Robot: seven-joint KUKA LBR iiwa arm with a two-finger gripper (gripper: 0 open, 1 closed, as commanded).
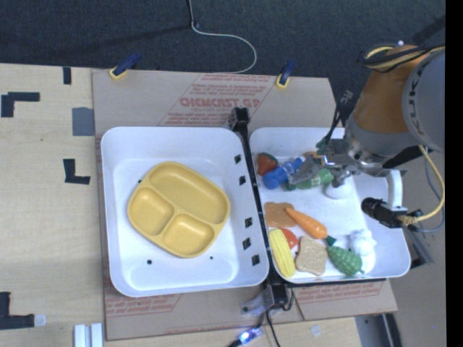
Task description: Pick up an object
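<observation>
The corn point(281, 251) lies nearest the camera, at the front left corner of the right bin point(383, 266), with its long axis running from front to back along the divider. Far to the left, in the left bin point(116, 194), rests the yellow tray point(179, 208), well apart from the work. Going right from the corn there are the bread point(312, 256), the carrot point(307, 223) lying slantwise above it, and the green vegetable point(344, 260) near the front right. Toward the back of this bin sit a red piece point(267, 163) and a blue piece point(275, 177), and just to their right the gripper point(312, 168) is low among the things, beside a green object point(309, 181) that lies roughly left to right. I cannot tell how far the gripper is open, nor if anything is between its parts; the arm point(394, 110) covers much there. In my judgement the green object is the nearest candidate, touching or almost under the gripper, a little to the front of it.
</observation>
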